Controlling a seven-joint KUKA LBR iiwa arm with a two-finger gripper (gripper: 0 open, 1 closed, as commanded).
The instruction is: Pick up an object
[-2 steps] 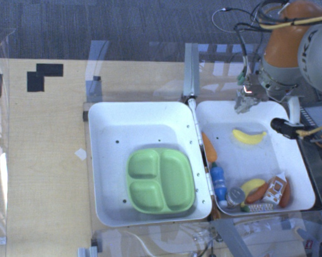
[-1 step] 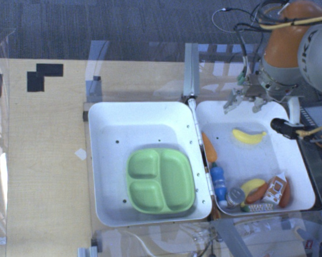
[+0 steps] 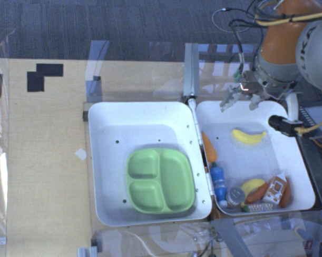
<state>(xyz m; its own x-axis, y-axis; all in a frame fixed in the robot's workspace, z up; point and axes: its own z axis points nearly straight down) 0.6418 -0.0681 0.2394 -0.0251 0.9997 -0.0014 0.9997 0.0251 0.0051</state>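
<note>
Gripper (image 3: 240, 98) is seen above right bin (image 3: 293, 152) far rim, fingers spread, nothing between them. Banana (image 3: 249, 136) lies untouched below; pick judged not yet begun.

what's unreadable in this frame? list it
- Grey two-finger claw, camera view: small and blurred against the white right bin's rim; finger spacing unclear.
- Pile at the right bin's near corner: orange printed carton, yellow lemon-like item, small grey can overlap; print is too small to read.
- Long orange carrot-like piece: partly behind the divider rim.
- Blue plastic bottle: label blurred.
- Arm: cut off by the top and right edges.
</note>
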